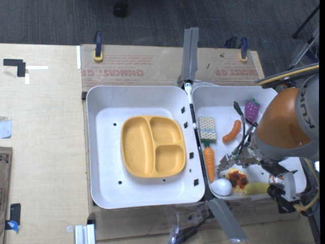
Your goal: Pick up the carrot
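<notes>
The carrot [208, 162], orange with a green top, lies lengthwise in the right bin [223, 98] against its left wall. It sits just below a small green and white box [206, 128]. My gripper [231, 159] hangs low over the bin, a little to the right of the carrot and apart from it. It is above a red and yellow item [236, 177]. The orange-banded wrist [284, 123] covers the bin's right part.
The right bin also holds a white egg [221, 187], an orange sausage [232, 131], purple grapes [251, 110] and a yellow piece [255, 188]. A yellow divided plate [152, 146] lies in the left bin [101, 151]. A grey divider [190, 60] stands between the bins at the back.
</notes>
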